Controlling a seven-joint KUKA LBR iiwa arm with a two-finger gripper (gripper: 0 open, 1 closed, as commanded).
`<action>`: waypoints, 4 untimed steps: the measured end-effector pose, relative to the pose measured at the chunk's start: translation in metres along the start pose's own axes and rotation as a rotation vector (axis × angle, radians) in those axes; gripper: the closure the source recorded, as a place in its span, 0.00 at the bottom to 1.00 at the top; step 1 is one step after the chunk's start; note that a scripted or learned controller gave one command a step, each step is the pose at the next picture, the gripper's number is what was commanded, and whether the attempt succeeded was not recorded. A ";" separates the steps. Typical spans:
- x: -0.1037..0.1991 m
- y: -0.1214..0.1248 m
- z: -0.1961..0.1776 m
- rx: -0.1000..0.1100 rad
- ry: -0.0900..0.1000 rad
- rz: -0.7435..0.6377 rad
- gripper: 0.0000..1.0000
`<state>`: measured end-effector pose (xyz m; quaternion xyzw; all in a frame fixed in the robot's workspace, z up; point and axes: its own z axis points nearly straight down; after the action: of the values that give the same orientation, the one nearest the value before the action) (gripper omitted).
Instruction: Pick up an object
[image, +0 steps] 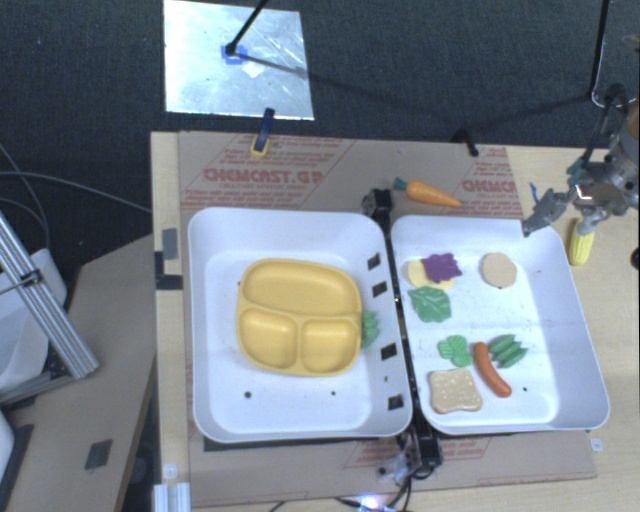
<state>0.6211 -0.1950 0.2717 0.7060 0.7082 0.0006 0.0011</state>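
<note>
Looking down on the bench, one sees two white bins side by side. The left bin holds a yellow tray with three compartments, and a small green leaf piece lies just beside its right edge. The right bin holds the small toy foods, which I judge to be the things meant for picking: a purple piece resting on a pale yellow one, a round tan cookie, a green leaf, a red sausage between two green vegetables, and a slice of toast near the front corner. They lie apart from each other, which should leave room for fingers to come down around one of them.

A carrot lies on the cardboard behind the bins, and a yellow corn cob lies outside the right bin, near its far right corner.

The gripper hangs above that same far right corner, beside the corn and well apart from the foods inside. How far its fingers are open I cannot tell, because they are too small and blurred; nothing is visibly held. I judge that the pick is not yet begun.
</note>
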 end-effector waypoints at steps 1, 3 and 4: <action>-0.011 0.034 0.066 0.002 0.000 -0.003 0.00; 0.069 0.049 0.178 0.001 0.004 -0.008 0.00; 0.177 -0.020 0.081 -0.005 0.006 -0.011 0.00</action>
<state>0.6005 -0.0177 0.1904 0.7021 0.7121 0.0042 0.0007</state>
